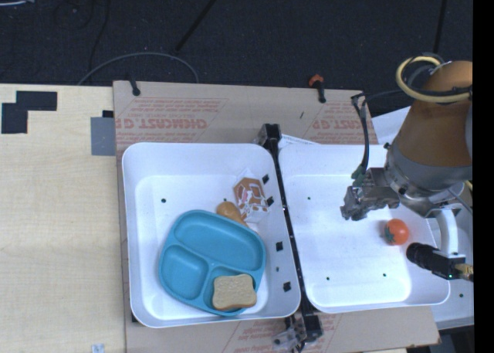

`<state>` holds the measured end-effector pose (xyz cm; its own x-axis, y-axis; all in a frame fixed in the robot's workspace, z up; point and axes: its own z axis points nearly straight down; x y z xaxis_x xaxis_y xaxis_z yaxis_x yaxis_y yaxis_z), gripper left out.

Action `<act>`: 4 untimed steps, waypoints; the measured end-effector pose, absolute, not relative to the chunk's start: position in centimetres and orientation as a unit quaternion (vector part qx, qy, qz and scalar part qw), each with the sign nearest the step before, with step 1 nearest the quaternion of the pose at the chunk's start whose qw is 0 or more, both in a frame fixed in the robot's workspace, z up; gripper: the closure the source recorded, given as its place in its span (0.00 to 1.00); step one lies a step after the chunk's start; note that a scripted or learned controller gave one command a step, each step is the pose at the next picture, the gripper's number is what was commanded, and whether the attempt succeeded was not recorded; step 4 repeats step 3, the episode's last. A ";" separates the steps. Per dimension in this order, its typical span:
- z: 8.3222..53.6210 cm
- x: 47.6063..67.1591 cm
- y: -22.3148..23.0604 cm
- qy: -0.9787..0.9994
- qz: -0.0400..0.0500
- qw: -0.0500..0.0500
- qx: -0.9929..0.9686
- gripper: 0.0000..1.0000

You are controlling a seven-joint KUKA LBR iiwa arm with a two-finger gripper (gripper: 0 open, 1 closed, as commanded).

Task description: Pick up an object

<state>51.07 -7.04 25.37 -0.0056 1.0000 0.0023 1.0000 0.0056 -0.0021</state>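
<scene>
Since the tool [356,206] hangs over the right bin [340,290] with the orange ball [396,232] lying just beside it toward that bin's right edge, the nearest pick looks to be that ball: centre over it before descending, because a round thing will likely roll from an off-centre pinch. Whether the tool is open or closed I cannot tell, and nothing is visibly held. Counted: two white bins; one ball in the right one; in the left bin [143,189], one blue divided plate [202,255], one bread slice [234,291] on the plate's near corner, one crinkled wrapper [250,193], one small brown piece [229,210].
</scene>
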 end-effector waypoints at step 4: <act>23.5 52.8 8.2 -0.709 0.002 0.002 -0.706 1.00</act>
